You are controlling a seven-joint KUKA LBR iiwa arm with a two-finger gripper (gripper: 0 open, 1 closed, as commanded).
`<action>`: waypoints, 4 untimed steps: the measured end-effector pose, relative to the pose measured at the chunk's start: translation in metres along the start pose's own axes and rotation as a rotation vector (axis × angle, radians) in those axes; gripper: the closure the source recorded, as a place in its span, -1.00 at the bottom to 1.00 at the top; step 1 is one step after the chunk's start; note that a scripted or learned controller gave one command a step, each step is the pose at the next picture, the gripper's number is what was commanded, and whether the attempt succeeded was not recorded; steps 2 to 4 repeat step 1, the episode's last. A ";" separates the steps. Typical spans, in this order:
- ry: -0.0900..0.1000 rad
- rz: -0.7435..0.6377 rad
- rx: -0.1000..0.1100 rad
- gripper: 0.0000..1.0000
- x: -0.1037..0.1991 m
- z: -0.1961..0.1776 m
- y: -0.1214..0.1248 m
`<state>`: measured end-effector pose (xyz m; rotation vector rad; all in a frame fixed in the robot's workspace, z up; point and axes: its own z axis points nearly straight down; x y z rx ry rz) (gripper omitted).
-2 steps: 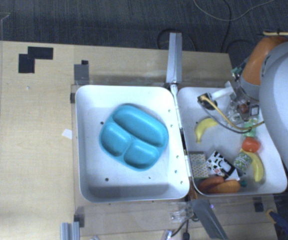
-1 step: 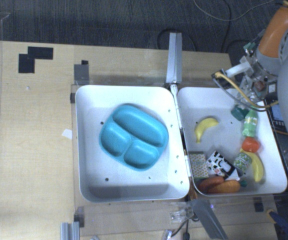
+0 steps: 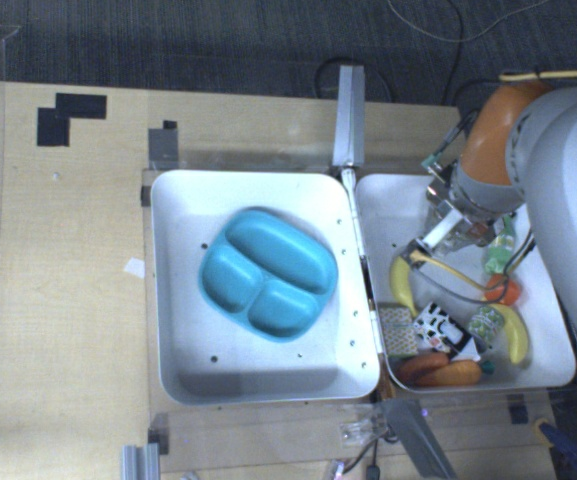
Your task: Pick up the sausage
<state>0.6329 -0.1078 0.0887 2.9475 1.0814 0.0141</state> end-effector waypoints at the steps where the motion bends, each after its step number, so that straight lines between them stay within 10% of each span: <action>1: -0.004 -0.032 0.001 1.00 -0.017 0.002 0.069; 4: -0.004 -0.032 0.001 1.00 -0.017 0.002 0.069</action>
